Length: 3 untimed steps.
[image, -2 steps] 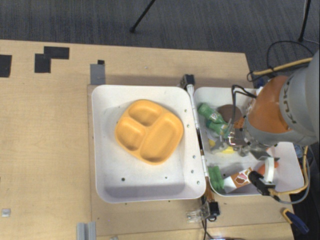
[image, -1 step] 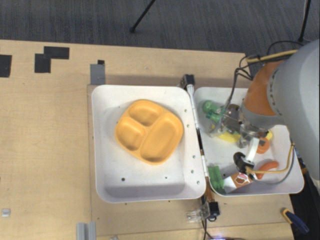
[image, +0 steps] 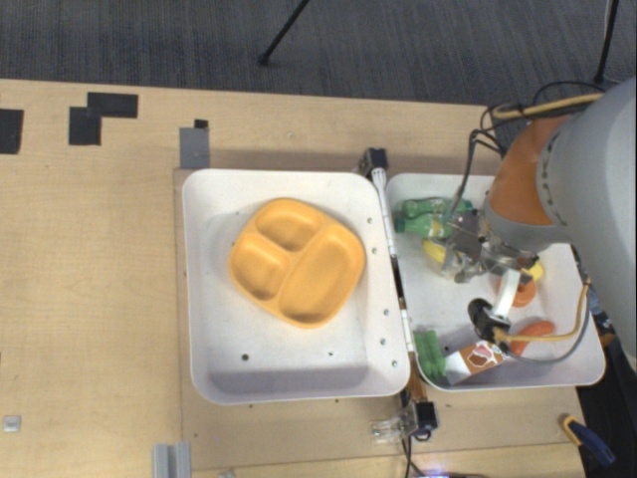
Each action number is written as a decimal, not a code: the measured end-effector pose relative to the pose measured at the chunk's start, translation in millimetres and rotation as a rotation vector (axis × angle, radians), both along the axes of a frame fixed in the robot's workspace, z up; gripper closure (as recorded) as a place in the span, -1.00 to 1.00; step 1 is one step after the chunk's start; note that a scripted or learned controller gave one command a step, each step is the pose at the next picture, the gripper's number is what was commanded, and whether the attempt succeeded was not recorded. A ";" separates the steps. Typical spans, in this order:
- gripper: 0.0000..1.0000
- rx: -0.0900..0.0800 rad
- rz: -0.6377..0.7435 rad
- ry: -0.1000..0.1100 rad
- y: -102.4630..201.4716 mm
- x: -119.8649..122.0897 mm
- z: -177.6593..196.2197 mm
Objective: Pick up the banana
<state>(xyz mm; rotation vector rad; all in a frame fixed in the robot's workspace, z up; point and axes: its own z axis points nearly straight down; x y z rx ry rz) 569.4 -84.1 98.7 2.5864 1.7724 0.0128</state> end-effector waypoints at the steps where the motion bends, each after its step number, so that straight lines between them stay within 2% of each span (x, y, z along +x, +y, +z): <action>1: 1.00 -0.002 0.329 0.007 56.9 25.1 86.3; 2: -1.00 -0.002 0.329 0.007 56.7 25.0 86.2; 3: -1.00 -0.004 0.712 0.008 54.4 27.1 85.8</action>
